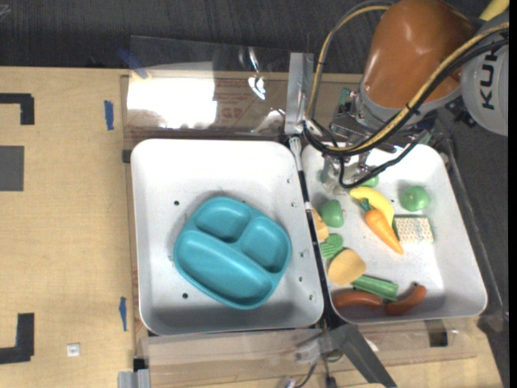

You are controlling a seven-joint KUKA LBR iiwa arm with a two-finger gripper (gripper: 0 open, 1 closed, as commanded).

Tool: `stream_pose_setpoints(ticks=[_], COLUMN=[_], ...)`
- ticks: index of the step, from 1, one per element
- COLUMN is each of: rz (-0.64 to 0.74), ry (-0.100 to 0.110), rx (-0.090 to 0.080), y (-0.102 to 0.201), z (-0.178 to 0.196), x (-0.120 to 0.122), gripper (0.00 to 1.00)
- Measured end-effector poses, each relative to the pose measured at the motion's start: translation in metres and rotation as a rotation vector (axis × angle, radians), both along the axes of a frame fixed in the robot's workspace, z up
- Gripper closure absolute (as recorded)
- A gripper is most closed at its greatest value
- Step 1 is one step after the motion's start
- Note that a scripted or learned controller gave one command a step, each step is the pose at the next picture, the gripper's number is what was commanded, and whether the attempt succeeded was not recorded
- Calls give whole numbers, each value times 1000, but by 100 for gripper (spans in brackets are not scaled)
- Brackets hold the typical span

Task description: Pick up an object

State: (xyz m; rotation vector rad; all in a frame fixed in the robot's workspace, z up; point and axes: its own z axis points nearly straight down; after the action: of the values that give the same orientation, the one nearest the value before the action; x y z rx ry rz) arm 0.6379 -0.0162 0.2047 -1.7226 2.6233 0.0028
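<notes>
Gripper (pixel 346 170) low over right bin (pixel 460 249), at bin's 11 o'clock corner; finger opening impossible to judge, no object seen between fingers. Toy food clustered from centre to 7 o'clock: banana (pixel 370 198) just beside gripper at its 4 o'clock, carrot (pixel 382 226) below it, sausage (pixel 378 299) at 6. Left bin (pixel 153 176) carries teal divided plate (pixel 233 251).

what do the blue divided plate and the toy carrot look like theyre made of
Blue divided plate: likely moulded plastic, semi-matte, with smooth rounded compartment walls and uniform colour. Toy carrot: probably plastic too, judging by its even orange and faint sheen, though rubber or foam can't be ruled out at this resolution.
</notes>
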Motion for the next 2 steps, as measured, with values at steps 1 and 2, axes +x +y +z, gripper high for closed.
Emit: stream_pose_setpoints(ticks=[1, 2], rz=[24, 113], ry=[-17, 3], rx=[-3, 2], y=[-39, -23], z=[102, 15], x=[31, -25], gripper=[100, 100])
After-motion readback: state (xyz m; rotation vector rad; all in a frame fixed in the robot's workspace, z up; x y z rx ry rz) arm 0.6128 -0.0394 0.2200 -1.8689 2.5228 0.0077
